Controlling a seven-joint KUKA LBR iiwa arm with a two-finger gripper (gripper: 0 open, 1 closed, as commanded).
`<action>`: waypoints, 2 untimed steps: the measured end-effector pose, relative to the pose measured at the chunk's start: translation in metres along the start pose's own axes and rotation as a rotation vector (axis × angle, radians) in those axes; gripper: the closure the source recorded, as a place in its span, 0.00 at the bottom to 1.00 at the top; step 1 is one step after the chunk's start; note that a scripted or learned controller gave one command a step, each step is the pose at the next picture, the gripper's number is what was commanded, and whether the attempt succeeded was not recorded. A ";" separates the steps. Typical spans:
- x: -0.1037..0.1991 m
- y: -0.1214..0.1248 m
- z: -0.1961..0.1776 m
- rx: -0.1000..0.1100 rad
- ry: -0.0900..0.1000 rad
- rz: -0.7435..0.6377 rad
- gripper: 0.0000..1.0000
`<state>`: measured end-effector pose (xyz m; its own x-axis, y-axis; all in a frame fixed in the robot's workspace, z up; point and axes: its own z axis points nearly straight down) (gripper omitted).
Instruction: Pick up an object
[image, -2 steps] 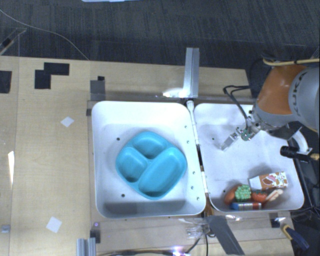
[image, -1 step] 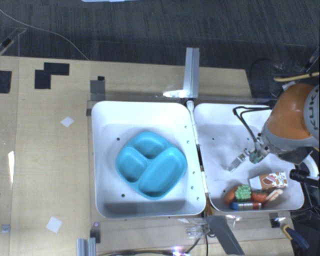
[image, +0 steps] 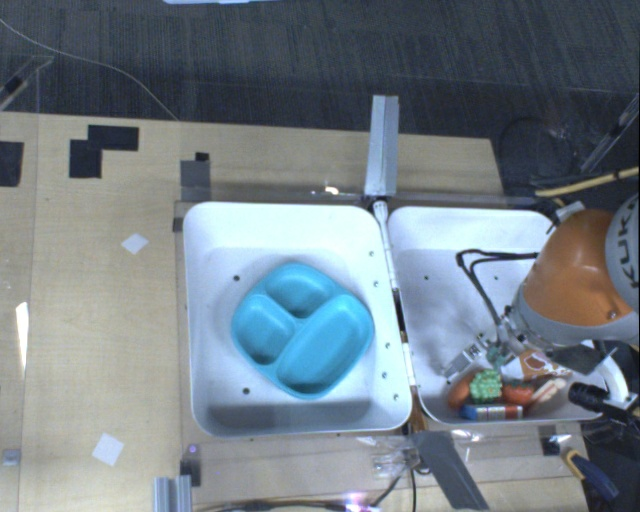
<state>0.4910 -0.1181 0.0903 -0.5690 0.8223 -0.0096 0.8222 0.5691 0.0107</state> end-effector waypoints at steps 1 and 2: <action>-0.083 0.019 0.002 0.002 -0.002 0.003 0.00; -0.065 -0.033 -0.023 0.006 0.006 -0.166 0.00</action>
<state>0.5006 -0.1903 0.1138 -0.6972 0.7169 -0.0050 0.7168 0.6972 0.0032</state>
